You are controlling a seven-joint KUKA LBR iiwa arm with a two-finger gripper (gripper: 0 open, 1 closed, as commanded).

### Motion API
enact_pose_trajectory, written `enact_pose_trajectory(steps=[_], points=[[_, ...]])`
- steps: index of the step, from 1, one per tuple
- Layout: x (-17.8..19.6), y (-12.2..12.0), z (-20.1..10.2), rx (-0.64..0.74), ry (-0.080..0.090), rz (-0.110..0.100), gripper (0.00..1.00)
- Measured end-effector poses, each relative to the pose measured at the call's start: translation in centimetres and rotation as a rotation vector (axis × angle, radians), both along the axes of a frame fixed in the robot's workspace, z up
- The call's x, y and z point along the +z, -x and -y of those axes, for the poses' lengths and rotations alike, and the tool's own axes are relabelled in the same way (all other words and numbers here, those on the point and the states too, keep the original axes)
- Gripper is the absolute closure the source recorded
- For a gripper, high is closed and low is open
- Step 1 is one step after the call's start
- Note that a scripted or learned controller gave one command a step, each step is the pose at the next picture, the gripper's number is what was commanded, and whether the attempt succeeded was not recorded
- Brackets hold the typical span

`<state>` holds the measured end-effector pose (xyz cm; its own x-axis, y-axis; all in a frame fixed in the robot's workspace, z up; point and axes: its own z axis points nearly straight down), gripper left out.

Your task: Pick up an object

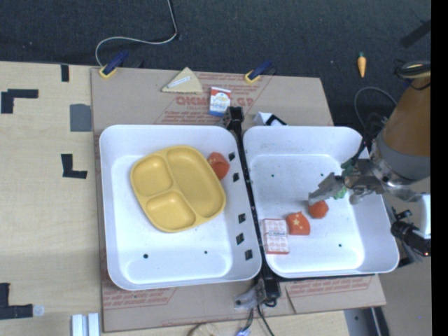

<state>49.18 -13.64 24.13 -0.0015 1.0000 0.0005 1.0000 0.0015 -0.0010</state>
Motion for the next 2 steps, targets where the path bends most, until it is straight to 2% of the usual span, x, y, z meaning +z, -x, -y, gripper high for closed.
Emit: enact_pose_trajectory(steps=[1,2], points=[[-15.46,-3.24,0.85,0.0,0.001,0.006,0.0],[-14.5,-3.25,0.95,-0.001,0.004,0.007,1.0]])
